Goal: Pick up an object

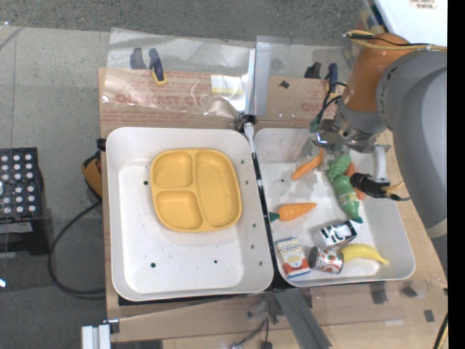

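Note:
My gripper (322, 142) hangs over the back of the right bin (396, 227), under the orange wrist band. Just below it lies a small orange carrot (307, 167), slanted, its upper end close to the gripper. A green leafy vegetable toy (341, 184) lies to the right of that carrot, partly under the gripper's side. A second, larger carrot (296, 211) rests in the middle of the bin. Nothing shows as held.
Along the right bin's front lie a black-and-white can (338, 233), a small carton (290, 257), a red can (328, 261) and a banana (365, 254). The left bin (131, 260) holds a yellow divided plate (196, 189). Clear plastic sheeting stands behind both bins.

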`<state>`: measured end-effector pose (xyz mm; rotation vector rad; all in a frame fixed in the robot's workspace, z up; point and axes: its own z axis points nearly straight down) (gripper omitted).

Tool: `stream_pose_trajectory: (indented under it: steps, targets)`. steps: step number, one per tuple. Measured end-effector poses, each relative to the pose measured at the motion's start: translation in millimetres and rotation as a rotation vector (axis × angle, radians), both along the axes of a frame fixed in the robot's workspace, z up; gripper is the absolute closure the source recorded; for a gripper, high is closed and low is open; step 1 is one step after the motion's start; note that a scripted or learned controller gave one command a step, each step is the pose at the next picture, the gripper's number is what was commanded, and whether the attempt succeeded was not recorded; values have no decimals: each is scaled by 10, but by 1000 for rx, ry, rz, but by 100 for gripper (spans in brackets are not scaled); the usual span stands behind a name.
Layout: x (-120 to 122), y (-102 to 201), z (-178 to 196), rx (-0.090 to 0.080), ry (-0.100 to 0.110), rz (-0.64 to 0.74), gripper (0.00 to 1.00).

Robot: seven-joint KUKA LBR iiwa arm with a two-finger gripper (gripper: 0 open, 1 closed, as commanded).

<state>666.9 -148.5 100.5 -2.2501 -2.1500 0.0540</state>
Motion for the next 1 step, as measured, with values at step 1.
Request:
stream_pose_trajectory:
  steps: [1]
  targets:
    - [-316, 486, 1402, 4, -47, 75, 100]
